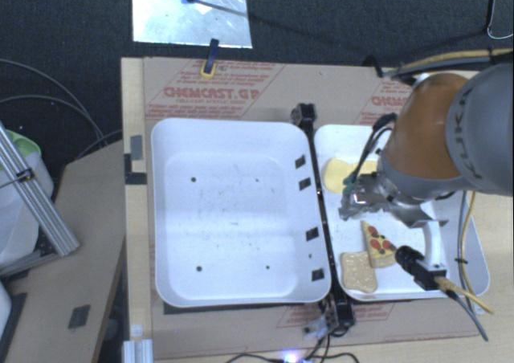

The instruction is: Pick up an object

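A: What writing can you read?
B: "CHEMCAST GP" in red on the board point(210, 90) above the left bin point(233, 209).
A: And right of that bin?
B: The right bin point(337, 140) holds a yellow piece point(336, 174), a pizza slice toy point(377, 245) and a toast toy point(358, 271). The gripper point(357, 201) hangs above them; I cannot tell its grip.

Grey arm point(450, 136) from the right — wrist low, gripper point(353, 202) down.

White bins point(233, 132), yellow disc point(337, 173)
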{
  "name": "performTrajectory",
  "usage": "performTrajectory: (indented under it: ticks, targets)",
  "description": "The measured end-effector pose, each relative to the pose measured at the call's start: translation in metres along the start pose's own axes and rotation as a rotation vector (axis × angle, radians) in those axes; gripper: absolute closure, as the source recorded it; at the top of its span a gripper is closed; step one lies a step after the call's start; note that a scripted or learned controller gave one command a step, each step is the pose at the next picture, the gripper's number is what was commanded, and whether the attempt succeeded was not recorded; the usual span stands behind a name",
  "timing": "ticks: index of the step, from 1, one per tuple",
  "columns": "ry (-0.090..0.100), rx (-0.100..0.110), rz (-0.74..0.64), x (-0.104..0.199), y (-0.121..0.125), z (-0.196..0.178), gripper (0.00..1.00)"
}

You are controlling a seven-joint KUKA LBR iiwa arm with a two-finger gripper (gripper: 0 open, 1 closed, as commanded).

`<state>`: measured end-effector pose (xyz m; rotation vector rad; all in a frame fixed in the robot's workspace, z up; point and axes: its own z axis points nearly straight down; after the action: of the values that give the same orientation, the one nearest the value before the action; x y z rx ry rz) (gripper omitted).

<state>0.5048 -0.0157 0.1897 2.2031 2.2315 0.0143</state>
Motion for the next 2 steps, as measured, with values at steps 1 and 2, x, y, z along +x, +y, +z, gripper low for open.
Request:
performTrajectory:
  ticks: [1,2]
  targets:
    - [0.003,-0.003,-0.002,0.073,-0.015,-0.11,1.0]
    - [0.002,-0.007,0.004,0.092,-0.013,-0.238,1.0]
